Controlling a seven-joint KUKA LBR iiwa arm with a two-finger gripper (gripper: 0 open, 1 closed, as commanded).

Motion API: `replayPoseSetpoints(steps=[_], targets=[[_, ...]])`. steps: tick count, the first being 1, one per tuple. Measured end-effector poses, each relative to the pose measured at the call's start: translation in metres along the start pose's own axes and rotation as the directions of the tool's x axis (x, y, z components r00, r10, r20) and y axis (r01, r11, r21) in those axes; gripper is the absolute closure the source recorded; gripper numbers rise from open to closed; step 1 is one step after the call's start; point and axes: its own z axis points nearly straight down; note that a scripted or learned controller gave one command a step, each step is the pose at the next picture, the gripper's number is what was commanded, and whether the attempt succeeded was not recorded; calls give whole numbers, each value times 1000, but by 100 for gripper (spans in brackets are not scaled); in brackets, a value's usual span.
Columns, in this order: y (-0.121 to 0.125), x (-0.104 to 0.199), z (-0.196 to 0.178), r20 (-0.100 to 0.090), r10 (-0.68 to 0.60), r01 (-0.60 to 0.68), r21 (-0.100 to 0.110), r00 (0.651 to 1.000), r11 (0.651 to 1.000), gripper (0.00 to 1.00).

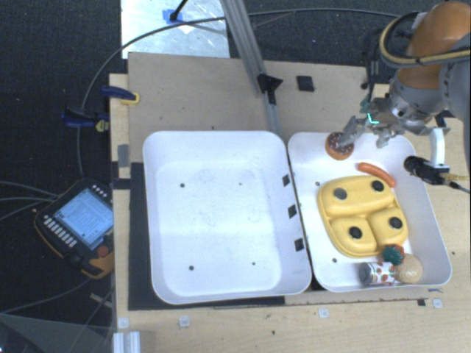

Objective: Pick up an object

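A brown table point(191, 94) holds two white bins side by side. The left bin point(217, 215) is a wide, shallow tray. The right bin point(434, 234) has toys in it. In the middle of the right bin sits a big yellow toy point(362, 215) with a lumpy shape and dark dots on top. Just past it, toward the far side of the bin, lies a small orange toy point(377, 173) that is long and thin like a little sausage. At the near corner of the right bin there are three small things close together: a little white can with red marks point(374, 273), a round tan ball point(409, 268), and a small green and red thing point(392, 254) that touches the edge of the yellow toy. The robot arm point(434, 43) comes in from the right, grey with an orange band. Its tool point(346, 140) points down and to the left, over the far corner of the right bin. A small round brown thing point(339, 147) with a pale top sits right at the tip of the tool, touching it or very close. I cannot tell if the tool is apart or together, or if it grips the brown thing. To the left of the table lies a black and orange handset with a lit screen point(79, 223). A grey pole point(243, 31) slants across the top.
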Motion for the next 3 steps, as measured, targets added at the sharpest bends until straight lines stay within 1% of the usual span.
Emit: replayPoseSetpoints(steps=[1, 2, 3], targets=[[1, 0, -2, 1, 0, 0, -3, 1000, 1000, 0], [0, -5, 40, 2, 2, -2, -2, 1000, 1000, 0], [-5, -9, 100, 1, 2, -2, 1, 1000, 1000, 0]])
